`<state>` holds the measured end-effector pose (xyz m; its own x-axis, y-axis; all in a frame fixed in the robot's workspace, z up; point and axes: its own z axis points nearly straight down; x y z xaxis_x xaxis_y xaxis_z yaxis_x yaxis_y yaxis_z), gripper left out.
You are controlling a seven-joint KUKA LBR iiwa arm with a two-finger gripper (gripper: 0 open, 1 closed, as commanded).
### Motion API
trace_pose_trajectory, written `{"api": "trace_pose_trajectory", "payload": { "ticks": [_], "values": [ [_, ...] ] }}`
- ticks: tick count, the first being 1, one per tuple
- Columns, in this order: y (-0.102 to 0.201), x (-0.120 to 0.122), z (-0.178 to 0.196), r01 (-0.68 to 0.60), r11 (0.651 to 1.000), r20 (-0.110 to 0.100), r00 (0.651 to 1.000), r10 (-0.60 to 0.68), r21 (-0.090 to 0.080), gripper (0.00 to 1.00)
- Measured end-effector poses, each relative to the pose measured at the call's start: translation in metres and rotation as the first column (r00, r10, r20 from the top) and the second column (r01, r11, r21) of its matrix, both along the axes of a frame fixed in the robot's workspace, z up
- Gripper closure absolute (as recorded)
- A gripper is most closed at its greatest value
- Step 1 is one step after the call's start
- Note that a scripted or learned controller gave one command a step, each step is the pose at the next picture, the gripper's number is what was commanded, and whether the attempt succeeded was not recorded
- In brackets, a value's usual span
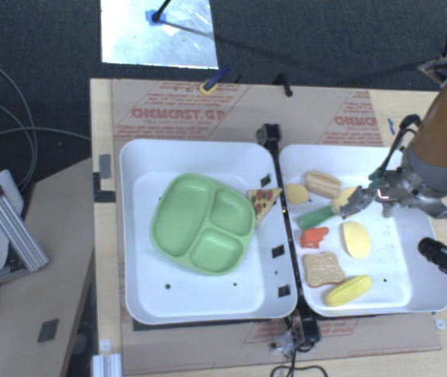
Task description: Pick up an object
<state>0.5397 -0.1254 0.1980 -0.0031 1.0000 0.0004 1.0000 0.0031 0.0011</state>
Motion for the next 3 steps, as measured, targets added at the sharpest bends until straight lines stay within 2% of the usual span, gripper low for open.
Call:
{"api": "trace_pose_trajectory", "payload": {
  "ticks": [1,2,3],
  "values": [
    [0.003,-0.056,-0.072,0.004,1.000,-0.009,1.000,-0.004,0.002,0.00],
    [-0.071,0.051,-0.027,0.000,1.000,0.015,1.000,0.000,-0.009,0.00],
    [-0.054,0.005,-0.118,0.003,1.000,-0.006,1.000,-0.003,0.002,0.00]
  ]
}}
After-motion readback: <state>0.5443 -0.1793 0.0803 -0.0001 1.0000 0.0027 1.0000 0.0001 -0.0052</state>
